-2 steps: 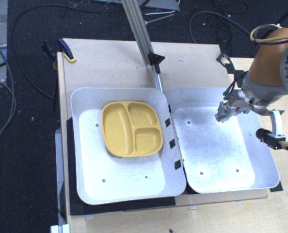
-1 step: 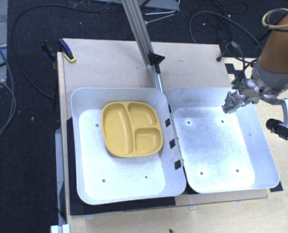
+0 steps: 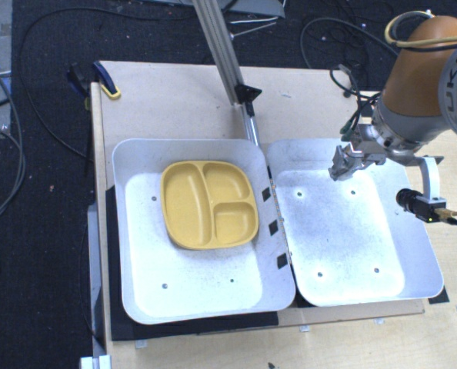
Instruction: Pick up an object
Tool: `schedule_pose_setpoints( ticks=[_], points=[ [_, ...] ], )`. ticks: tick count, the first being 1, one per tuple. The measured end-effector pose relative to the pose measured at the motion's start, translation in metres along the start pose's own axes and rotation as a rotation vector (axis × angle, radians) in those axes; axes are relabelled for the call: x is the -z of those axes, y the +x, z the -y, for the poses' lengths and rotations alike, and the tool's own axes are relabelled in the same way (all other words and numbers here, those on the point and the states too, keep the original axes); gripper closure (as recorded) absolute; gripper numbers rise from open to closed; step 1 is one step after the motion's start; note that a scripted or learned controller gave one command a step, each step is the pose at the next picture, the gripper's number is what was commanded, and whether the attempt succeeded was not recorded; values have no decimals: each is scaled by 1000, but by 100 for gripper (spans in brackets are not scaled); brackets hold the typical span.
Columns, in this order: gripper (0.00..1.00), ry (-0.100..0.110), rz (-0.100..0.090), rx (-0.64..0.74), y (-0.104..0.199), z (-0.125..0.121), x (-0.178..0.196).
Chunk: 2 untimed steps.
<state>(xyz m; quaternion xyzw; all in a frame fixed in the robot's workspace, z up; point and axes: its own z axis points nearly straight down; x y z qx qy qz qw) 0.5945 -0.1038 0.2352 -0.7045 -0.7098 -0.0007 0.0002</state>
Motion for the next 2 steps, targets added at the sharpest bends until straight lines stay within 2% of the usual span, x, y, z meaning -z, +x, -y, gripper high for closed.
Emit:
schedule_pose_setpoints(
  ticks=[1,2],
  points=[
    [100,3,-1,0,57,22,1],
    [100,3,-1,2,119,27,-1]
  ],
)
